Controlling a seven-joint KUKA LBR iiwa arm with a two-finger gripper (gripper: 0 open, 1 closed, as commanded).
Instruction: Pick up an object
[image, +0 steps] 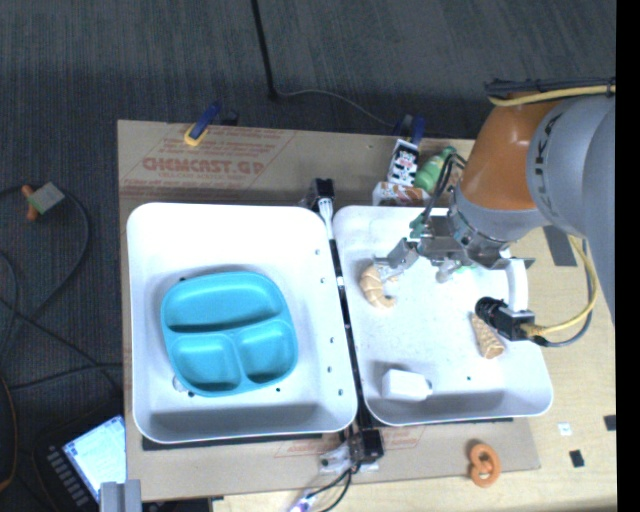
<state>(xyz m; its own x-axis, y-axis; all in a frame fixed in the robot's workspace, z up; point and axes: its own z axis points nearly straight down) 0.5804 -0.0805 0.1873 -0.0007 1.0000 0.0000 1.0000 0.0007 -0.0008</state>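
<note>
Tan and curved like a small croissant, the pastry toy (377, 284) lies in the right bin (520, 400), near its left wall. It looks light, stiff and slightly slick; across its narrow middle seems the best hold. Just beside it, the pincer (408, 254) hangs open, holding nothing.
</note>
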